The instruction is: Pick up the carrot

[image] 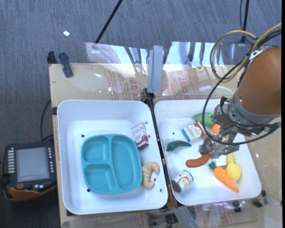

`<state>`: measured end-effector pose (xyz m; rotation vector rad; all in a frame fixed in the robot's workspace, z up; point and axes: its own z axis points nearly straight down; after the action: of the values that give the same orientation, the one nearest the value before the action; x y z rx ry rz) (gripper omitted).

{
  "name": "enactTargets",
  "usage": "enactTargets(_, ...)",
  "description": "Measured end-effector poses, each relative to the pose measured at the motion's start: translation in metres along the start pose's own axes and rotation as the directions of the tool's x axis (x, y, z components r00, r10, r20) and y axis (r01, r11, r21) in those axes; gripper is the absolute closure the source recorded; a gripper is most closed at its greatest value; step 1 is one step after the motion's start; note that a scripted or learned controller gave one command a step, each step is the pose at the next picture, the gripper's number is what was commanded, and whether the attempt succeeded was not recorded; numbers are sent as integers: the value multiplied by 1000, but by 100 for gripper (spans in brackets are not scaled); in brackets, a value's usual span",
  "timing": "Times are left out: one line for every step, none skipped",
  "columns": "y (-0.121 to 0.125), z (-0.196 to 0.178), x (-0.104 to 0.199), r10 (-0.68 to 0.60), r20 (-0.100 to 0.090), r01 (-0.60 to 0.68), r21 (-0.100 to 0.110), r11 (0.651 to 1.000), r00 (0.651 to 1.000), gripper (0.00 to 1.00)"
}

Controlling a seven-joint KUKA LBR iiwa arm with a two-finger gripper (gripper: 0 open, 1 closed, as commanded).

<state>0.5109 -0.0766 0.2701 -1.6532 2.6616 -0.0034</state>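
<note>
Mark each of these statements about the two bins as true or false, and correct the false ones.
1. The carrot lies in the right bin. True.
2. The blue divided tray sits in the right bin. False: it sits in the left bin.
3. The gripper is above the right bin. True.
4. The small can stands upright on the blue tray. False: it lies on its side in the right bin.
5. The sausage lies left of the carrot. True.
6. The croissant is in the right bin. False: it lies beside the tray in the left bin.
</note>
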Motion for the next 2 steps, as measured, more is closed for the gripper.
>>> enactTargets(-75,9,-14,78,-2,-78,-9,997,997,100)
enactTargets(-75,8,-14,79,-2,-79,-7,997,997,0)
